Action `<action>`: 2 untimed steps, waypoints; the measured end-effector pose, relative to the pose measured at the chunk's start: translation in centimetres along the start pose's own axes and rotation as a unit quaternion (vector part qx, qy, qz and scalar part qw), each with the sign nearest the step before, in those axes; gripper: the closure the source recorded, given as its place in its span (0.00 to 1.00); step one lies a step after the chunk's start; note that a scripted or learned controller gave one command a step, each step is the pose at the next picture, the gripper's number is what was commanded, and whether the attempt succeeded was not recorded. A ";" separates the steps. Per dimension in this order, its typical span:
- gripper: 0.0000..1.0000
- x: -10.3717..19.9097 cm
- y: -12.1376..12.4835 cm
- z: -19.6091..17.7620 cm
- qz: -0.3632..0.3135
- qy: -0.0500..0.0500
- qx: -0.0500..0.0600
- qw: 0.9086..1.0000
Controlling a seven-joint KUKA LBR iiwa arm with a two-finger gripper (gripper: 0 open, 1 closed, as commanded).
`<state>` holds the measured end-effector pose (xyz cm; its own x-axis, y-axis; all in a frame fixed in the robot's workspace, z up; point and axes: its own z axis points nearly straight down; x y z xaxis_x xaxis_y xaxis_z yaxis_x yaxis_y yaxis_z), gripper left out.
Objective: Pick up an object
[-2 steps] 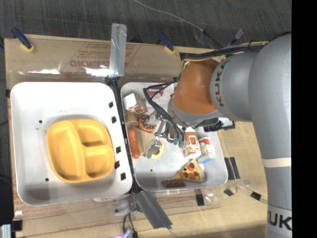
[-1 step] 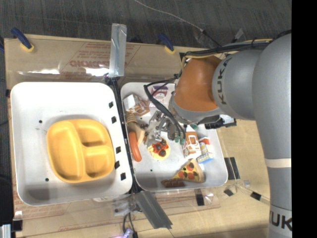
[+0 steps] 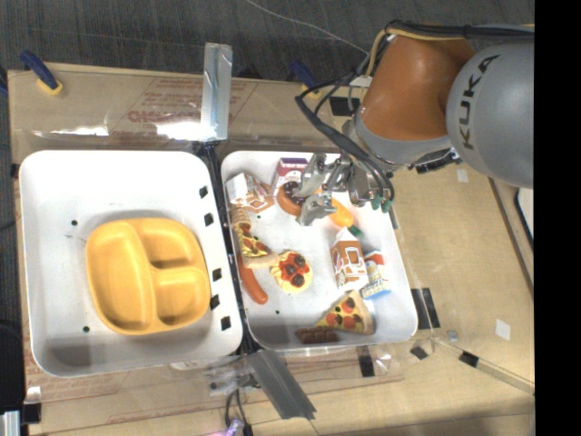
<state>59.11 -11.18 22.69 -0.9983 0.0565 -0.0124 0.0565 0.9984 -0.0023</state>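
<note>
A pale wooden bench [image 3: 472, 271] fills the scene, with dark carpet beyond its far edge and two shallow white bins set side by side on it. The arm [image 3: 454, 89], grey with a broad orange band, comes in from the right and bends down over the far end of the right bin [image 3: 404, 312]. The left bin [image 3: 41, 243], well away from the jaws on the other side of the dividing wall, carries a yellow divided tray [image 3: 145, 271] lying flat.

The gripper [image 3: 316, 198] hangs low over the far part of the right bin, its metal fingers pointing down among the toys. Whether the jaws are parted or closed I cannot tell; cables and glare muddle that spot, and nothing can be made out between them.

Touching or just beside the jaws on the left lies a round brown-orange toy [image 3: 287, 198], perhaps a doughnut. Just right of them sits a small orange piece [image 3: 342, 214]. Further left, near the bin wall, is a white carton [image 3: 239, 189], and a purple-edged packet [image 3: 291, 164] lies just beyond the jaws. On the near side of the jaws, a little apart, stands a small milk-carton toy [image 3: 349, 262]; to its left is a round pizza toy [image 3: 292, 271], with a red sausage [image 3: 253, 284] beside it. Well towards the near wall lies a pizza slice [image 3: 349, 314].
</note>
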 end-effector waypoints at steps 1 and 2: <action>1.00 4.1 -3.8 5.5 0.151 0.008 0.000 0.988; 1.00 11.3 -5.6 8.1 0.275 0.009 0.001 0.962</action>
<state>47.59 -16.16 14.48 -0.8180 0.5752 0.0046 0.5752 0.8180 -0.0016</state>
